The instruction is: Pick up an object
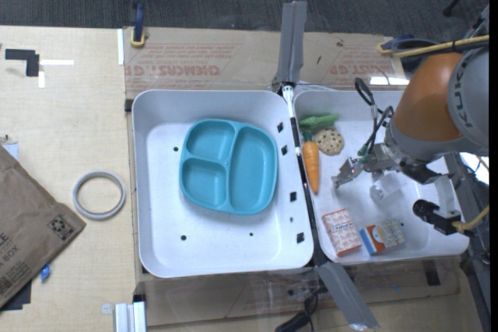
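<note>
Nearest the lens, two small boxes (341, 232) lie at the right bin's (405, 251) front edge — light, stiff, best pinched across the narrow sides. Behind them: one carrot (311, 164), one cookie (330, 141), one green vegetable (319, 120). Gripper (348, 171) hovers above bare floor beside the carrot — finger spacing cannot be judged. Left bin (156, 245): one blue divided plate (229, 166).

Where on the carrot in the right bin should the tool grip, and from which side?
Grip the carrot around its thick upper half, coming straight down with the fingers across its width. It lies lengthwise against the bin's left wall, so that side looks tight; the cookie sits close to its top right.
</note>
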`<state>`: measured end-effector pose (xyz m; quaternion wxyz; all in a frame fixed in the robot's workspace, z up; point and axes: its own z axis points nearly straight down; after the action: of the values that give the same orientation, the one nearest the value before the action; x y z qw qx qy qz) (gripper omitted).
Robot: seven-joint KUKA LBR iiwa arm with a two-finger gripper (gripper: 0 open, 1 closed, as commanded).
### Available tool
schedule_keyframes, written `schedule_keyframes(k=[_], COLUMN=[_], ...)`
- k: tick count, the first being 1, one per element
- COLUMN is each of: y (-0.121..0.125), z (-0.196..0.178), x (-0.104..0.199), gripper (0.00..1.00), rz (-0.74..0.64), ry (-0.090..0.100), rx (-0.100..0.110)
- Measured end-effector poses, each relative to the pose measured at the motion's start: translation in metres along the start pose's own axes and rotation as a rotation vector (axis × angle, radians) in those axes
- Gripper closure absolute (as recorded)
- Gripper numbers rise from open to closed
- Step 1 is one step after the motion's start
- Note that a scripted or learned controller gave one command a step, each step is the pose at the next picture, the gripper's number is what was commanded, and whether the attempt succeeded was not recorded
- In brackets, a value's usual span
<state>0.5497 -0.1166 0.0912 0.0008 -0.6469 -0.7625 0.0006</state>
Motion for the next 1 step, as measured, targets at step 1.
schedule_keyframes(k=[1], y=[0.0228], z=[-0.0706], x=[-0.0986], gripper=[0.00], rz=[-0.203], ry=[-0.003], rx=[-0.004])
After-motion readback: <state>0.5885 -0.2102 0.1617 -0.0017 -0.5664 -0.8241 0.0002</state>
